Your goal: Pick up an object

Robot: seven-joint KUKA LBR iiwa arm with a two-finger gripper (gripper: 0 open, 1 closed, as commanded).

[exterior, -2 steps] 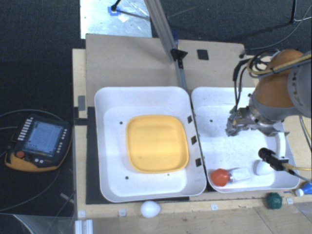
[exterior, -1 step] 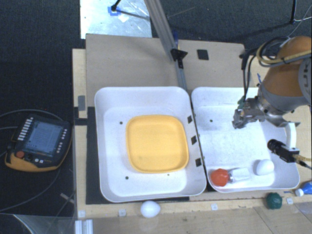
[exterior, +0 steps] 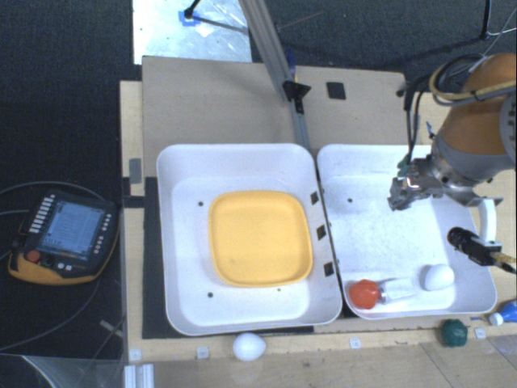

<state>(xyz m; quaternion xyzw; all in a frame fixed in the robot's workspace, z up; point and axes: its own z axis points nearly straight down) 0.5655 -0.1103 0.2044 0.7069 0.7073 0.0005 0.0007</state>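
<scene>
Only one camera here, looking down on the bench. The gripper [exterior: 402, 194] hangs over the right bin [exterior: 363, 233], up toward 12 o'clock from the bin's middle, above bare floor. It's too dark and small for me to tell how far open it is, and I can't see anything in it.

The pickable stuff in that bin is all bunched along the near edge: a red ball [exterior: 363, 293] at 7 o'clock, a white egg [exterior: 439, 277] at 5 o'clock, and a clear piece [exterior: 396, 289] between them, touching the ball. My guess is round things just roll there.

The left bin [exterior: 182, 217] has a yellow plate [exterior: 260, 237] lying flat in the middle. It looks awkward to pinch.

A second egg [exterior: 249, 346] and a green ball [exterior: 454, 332] sit on the bench outside the bins, at 6 o'clock and 5 o'clock, probably escapees.

I'd say nothing's grabbed yet. The arm needs to head toward 6 o'clock and then go down.
</scene>
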